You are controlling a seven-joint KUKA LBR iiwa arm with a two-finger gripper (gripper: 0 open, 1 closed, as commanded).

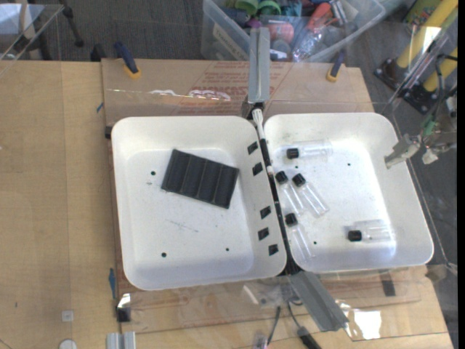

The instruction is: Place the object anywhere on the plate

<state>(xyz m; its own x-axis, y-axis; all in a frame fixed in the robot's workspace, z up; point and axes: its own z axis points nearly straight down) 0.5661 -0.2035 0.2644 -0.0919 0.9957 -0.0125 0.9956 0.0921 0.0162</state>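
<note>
From where I looked down, the wooden desk (51, 195) carried two white bins side by side. The left bin (138, 260) held the plate (200, 178), a dark ribbed slab lying flat and a little askew in the bin's upper middle, with nothing on it. Small black tabs (264, 211) ran in a row down the seam where the two bins met.

The right bin (407, 217) held the objects, clear vials with black caps, all lying on their sides. One vial (309, 151) lay near the top. Two more (309, 197) lay slantwise just below it, close to the seam, and another (298, 235) lay under those. The last vial (370, 232) rested apart near the lower right corner. Every vial was well apart from the plate. Behind the bins stood a clear tote (290, 13) of coloured odds and ends.
</note>
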